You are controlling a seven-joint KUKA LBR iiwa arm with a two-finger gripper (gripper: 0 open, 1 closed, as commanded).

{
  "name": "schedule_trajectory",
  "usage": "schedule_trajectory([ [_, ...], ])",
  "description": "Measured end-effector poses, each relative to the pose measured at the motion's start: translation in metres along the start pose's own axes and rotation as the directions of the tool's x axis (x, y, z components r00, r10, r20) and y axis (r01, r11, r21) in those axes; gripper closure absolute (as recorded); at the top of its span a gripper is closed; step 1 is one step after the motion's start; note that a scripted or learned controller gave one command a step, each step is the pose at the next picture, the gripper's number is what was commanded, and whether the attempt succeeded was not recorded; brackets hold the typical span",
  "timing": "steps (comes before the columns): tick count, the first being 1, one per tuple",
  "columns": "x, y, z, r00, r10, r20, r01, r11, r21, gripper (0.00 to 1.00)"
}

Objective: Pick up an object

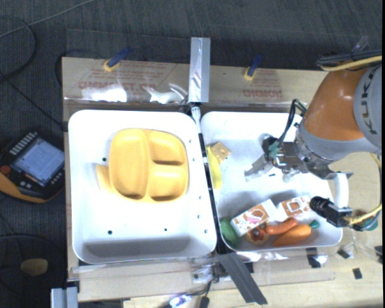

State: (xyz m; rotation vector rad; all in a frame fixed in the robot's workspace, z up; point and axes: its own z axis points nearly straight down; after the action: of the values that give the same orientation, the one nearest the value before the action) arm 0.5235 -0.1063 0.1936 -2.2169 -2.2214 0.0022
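Orange, carrot-shaped toy (287,230) is lying in the near corner of the right white bin (244,128), its long axis running roughly left to right, touching a small white carton with red print (253,217) and a second little carton (296,206). Above this cluster, toward the bin's middle, the gripper (264,162) is hovering with its fingers spread and nothing between them. Judging from that, the pile is sitting nearer the camera and slightly right of the gripper.
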Motion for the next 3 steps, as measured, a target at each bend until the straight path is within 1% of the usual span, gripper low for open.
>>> schedule_trajectory([
  [1,-0.052,0.066,0.095,0.999,-0.034,0.002,0.034,0.999,-0.002,0.0],
  [2,-0.048,0.107,0.107,0.993,-0.119,-0.017,0.12,0.99,0.068,0.0],
  [3,-0.048,0.115,0.097,0.992,-0.129,0.001,0.129,0.991,0.028,1.0],
])
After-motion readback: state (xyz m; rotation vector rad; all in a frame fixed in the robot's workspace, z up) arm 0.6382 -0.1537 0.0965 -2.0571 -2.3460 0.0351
